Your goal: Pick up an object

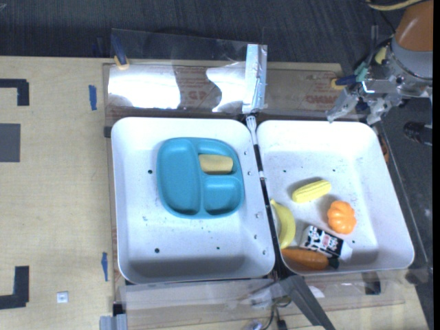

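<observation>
In the right bin (357, 153) lie a yellow corn cob (311, 190), a small orange pumpkin (341, 216), a banana (284, 224), a black-and-white carton (323, 241) and an orange carrot-like piece (306, 258). My gripper (356, 113) hangs over the far right rim of that bin, well behind all these objects. Its fingers are spread open and hold nothing.
The left bin (137, 218) holds a blue divided plate (189, 177) with a yellow food piece (216, 163) in its upper right compartment. A clear plastic sheet (185, 78) stands behind the left bin. The objects in the right bin crowd its near half.
</observation>
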You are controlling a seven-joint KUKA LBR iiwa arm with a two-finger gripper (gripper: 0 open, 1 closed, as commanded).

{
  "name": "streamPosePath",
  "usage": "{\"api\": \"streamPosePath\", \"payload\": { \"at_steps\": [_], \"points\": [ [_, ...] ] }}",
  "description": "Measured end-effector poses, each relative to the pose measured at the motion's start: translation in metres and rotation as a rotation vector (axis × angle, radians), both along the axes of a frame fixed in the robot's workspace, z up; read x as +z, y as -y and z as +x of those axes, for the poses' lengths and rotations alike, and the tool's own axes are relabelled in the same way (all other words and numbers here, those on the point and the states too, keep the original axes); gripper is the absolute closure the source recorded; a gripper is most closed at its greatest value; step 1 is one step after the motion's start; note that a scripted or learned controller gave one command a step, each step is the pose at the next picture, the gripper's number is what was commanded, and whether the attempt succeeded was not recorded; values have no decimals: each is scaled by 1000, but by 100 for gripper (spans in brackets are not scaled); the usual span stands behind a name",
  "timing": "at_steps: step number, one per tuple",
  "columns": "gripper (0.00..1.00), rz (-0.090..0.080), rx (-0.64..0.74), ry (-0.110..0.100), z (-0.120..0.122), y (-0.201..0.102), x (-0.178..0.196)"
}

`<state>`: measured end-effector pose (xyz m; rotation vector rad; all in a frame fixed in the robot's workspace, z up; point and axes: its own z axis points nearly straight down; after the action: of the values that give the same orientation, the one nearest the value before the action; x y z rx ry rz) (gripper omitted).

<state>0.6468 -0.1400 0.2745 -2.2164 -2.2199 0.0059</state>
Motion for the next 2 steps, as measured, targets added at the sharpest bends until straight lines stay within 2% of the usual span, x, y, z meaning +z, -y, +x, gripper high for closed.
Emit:
{"api": "streamPosePath", "payload": {
  "at_steps": [1,2],
  "points": [
    [0,3,251,-3,-59,9,-71],
    [0,4,312,-4,-128,6,-136]
  ]
}}
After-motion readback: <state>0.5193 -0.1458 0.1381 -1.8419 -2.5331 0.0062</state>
